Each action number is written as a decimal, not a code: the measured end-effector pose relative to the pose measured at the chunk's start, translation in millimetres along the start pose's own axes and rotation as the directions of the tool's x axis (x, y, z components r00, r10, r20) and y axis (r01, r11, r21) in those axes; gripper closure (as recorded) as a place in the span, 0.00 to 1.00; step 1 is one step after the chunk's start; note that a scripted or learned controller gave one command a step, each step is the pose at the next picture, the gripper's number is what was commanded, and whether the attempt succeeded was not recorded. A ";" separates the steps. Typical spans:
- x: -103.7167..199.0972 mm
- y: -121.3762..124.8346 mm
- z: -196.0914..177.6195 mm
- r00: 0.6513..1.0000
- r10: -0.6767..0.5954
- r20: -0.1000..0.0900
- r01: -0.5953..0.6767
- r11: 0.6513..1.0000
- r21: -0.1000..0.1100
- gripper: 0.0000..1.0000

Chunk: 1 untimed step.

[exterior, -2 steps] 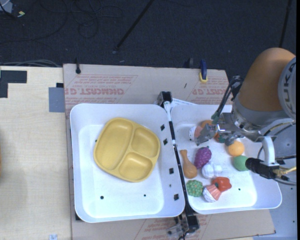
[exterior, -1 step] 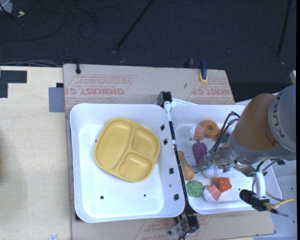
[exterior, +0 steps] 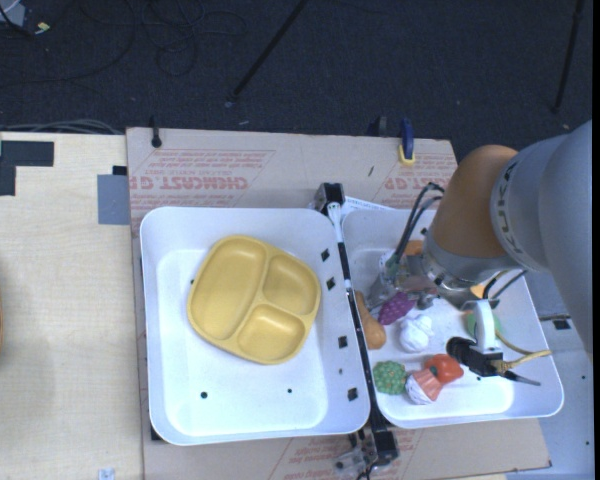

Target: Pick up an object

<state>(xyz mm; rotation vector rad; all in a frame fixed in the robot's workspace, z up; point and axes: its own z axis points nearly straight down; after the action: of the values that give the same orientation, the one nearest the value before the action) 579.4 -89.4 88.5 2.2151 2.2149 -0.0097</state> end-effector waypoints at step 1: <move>0.4 -1.4 -9.5 1.000 0.009 -0.010 -0.009 1.000 0.003 1.00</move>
<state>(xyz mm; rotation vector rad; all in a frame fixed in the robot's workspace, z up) 578.0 -89.0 98.0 2.2321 2.2108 -0.0021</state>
